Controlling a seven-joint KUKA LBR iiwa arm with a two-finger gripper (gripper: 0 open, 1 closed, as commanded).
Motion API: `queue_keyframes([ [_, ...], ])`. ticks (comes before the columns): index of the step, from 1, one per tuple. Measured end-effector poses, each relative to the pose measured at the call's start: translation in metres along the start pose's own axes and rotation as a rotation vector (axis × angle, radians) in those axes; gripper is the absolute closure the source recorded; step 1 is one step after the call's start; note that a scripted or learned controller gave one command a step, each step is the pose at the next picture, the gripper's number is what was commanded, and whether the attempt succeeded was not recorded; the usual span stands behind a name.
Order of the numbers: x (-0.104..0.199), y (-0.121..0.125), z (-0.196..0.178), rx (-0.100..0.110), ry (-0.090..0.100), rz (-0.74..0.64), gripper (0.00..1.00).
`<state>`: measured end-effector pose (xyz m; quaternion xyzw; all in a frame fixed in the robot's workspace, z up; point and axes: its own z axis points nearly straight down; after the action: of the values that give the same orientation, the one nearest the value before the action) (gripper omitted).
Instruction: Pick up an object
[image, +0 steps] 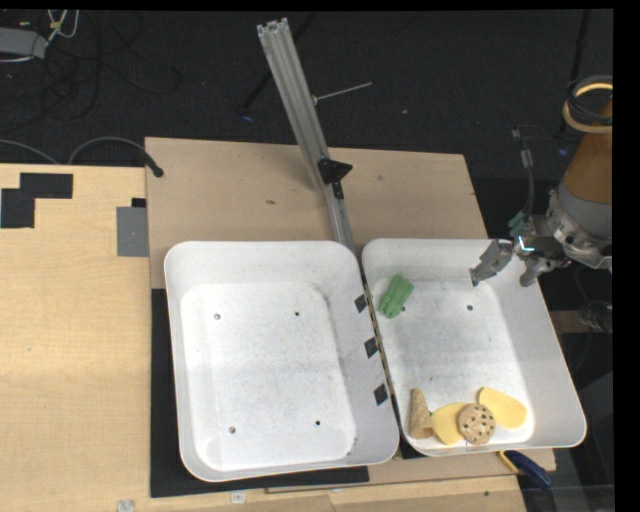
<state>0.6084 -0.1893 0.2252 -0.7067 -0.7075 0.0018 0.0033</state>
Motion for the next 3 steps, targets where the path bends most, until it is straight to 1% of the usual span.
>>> queue_keyframes([
  [1, 0.000, 0.001, -0.003, -0.005, -0.002, -0.002, 0.00],
  [2, -0.007, 0.004, 0.057, 0.001, -0.001, 0.001, 0.00],
  [3, -0.001, 0.003, 0.101, 0.000, 0.000, 0.000, 0.00],
])
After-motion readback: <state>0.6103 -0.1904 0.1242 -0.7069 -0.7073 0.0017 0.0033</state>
